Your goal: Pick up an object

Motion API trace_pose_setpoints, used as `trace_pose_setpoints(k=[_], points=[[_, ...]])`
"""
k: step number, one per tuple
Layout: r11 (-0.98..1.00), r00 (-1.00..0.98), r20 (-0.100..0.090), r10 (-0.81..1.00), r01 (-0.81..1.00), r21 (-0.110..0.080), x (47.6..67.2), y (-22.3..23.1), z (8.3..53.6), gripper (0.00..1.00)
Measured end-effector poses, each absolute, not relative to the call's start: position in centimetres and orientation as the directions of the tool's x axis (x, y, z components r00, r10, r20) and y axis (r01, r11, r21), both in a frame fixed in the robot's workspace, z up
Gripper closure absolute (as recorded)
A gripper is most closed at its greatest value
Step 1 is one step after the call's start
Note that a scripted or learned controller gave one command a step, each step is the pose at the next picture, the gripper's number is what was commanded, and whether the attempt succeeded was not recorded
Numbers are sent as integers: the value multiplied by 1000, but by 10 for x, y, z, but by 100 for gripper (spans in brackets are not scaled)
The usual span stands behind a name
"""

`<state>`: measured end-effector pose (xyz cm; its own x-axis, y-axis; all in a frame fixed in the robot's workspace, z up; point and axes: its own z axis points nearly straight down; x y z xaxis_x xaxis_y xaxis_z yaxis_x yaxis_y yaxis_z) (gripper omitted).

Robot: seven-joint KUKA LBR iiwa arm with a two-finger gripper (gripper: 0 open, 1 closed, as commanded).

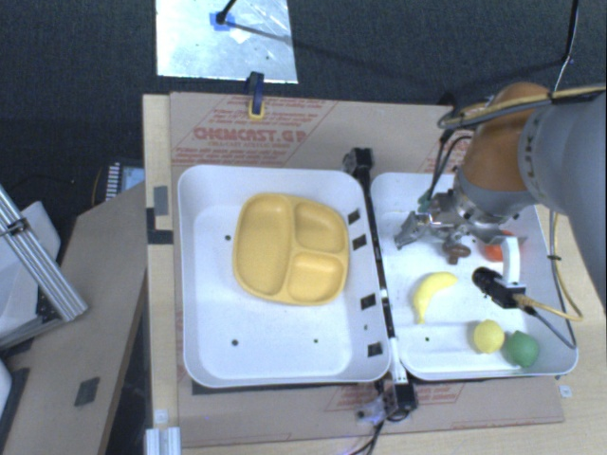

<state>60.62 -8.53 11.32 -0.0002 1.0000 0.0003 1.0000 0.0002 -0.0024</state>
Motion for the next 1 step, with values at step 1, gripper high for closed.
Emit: trace_pose_setpoints(k=[1], points=[[0, 0, 0, 1000, 1000, -1, 606, -85, 83, 0]])
